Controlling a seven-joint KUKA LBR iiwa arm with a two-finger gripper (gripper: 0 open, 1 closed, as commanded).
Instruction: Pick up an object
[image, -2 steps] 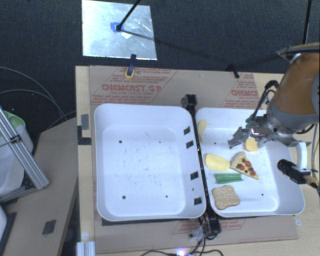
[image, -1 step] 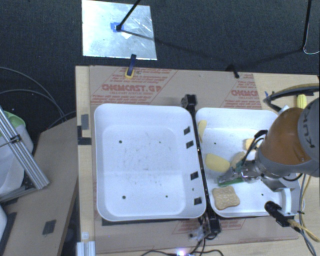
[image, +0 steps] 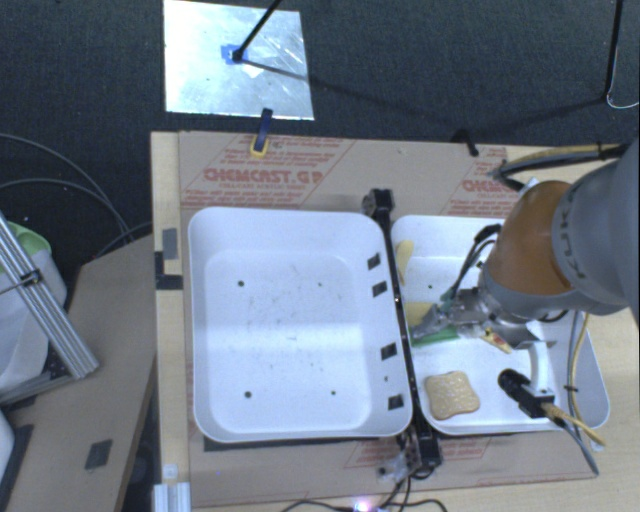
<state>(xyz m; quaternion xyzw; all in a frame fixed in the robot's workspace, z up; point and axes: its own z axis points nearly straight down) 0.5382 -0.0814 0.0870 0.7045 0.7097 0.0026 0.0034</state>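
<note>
The grey arm's gripper (image: 440, 322) hangs low in the right-hand shallow white plastic bin (image: 445, 224), at the middle right of the frame, close to the divider between the bins. Whether it is open or closed cannot be told; the metal tip blurs into what lies under it.

Just beneath it lies a thin flat green piece (image: 432, 339), the likeliest target. It looks light and probably limp or leaf-like, so it may slide or fold rather than lift. A pinch across its narrow width, near the end that juts toward the divider, seems best.

Lower in the same bin, apart from the gripper, lies a tan toast-shaped slab (image: 452, 394). It looks light and stiff, and lies flat, so it offers only its thin edges. A pale yellow curved piece (image: 404, 262) rests against the divider, higher up.
</note>
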